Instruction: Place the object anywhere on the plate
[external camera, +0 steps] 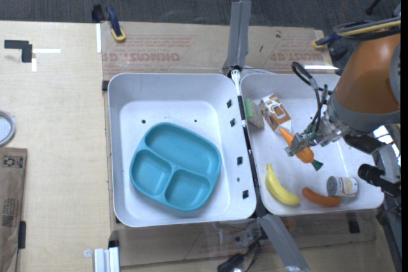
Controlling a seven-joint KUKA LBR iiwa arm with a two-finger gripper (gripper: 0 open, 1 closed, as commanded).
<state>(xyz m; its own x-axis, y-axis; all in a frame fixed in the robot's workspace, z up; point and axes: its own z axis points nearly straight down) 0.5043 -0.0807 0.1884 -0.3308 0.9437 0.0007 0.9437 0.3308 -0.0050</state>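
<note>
A blue three-compartment plate (pixel 175 166) lies in the left bin (pixel 121 137). In the right bin (pixel 363 200), an orange toy carrot (pixel 307 155) with a green top lies slantwise near the middle. My gripper (pixel 298 148) is down on the carrot's middle, with the wrist and orange band above and to its right. The gripper body hides part of the carrot, and its orange tip shows up-left of the gripper.
The right bin also holds a small brown-and-white carton (pixel 275 113), a green piece (pixel 249 113) by the divider, a yellow banana (pixel 280 188), a red-orange sausage (pixel 320 197) and a small can (pixel 343 186). Cables hang by the wrist.
</note>
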